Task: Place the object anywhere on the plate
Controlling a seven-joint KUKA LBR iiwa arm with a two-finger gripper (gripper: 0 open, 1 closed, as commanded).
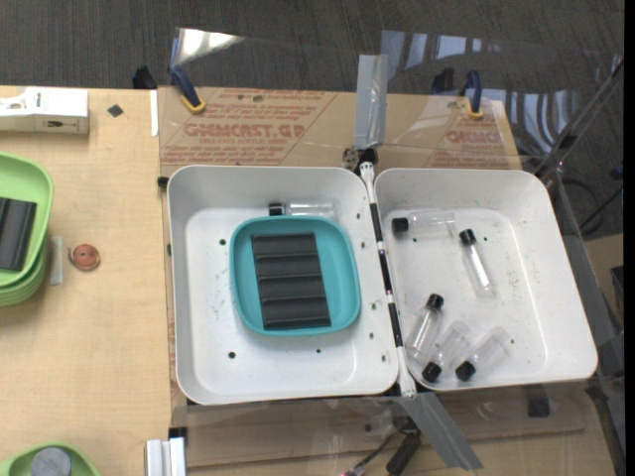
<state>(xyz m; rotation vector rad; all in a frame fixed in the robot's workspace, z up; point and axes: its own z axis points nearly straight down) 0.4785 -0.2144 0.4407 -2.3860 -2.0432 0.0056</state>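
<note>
A teal square plate with a black ribbed insert lies in the middle of the left bin. Just behind the plate, a clear vial with a black cap lies on its side on the bin floor, close to the plate's far rim. The right bin holds several clear vials with black caps: one near its far left, one near the middle, and a cluster at the front.
A green tray sits at the left edge of the bench, with a small red disc beside it. A white box lies at the back left. Cardboard and clear sheeting stand behind the bins.
</note>
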